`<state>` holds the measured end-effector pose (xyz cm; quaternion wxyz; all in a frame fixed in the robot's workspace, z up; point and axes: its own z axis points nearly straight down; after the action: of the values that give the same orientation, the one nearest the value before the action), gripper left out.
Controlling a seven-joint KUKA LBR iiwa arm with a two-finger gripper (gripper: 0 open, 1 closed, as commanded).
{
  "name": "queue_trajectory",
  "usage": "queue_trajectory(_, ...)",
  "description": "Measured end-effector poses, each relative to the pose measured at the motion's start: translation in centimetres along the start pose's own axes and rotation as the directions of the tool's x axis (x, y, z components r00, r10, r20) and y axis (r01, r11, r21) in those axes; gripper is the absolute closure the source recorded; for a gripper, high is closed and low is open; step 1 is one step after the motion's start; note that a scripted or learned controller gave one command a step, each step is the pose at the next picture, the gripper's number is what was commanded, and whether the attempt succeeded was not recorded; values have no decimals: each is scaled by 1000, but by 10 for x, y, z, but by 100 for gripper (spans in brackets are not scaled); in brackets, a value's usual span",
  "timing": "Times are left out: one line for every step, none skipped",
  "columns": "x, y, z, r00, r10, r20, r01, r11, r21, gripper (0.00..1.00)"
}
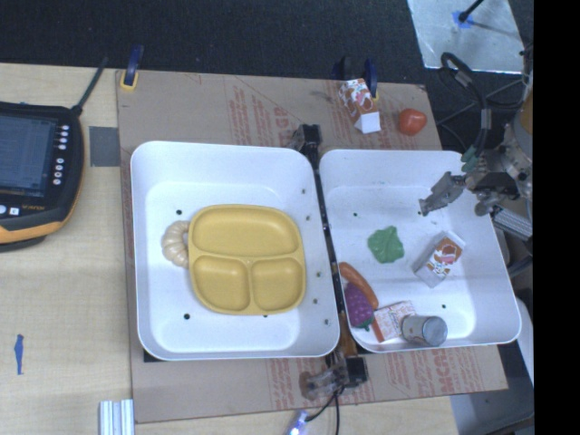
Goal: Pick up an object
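The right bin (480,333) holds several small items: a green leafy piece (386,244), a small white and red carton (439,258), an orange carrot-like stick (357,280), purple grapes (359,308), a red and white packet (391,320) and a grey can (424,330) lying on its side. My gripper (444,193) hangs over the upper right part of this bin, up and to the right of the green piece, above the carton. Nothing shows in its grasp.
The left bin (154,324) holds a yellow divided plate (245,258) with a beige item (175,242) at its left edge. Behind the bins lie a small carton (355,94), a white cube (368,122) and a red ball (411,121). A control tablet (32,170) sits far left.
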<state>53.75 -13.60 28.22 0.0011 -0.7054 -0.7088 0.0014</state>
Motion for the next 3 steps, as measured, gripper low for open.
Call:
queue_trajectory(27, 23, 100, 1000, -1, 0, 1, 1000, 3, 0)
queue_trajectory(24, 33, 191, 1000, 0, 0, 0, 1000, 3, 0)
queue_trajectory(7, 62, 190, 1000, 0, 0, 0, 1000, -1, 0)
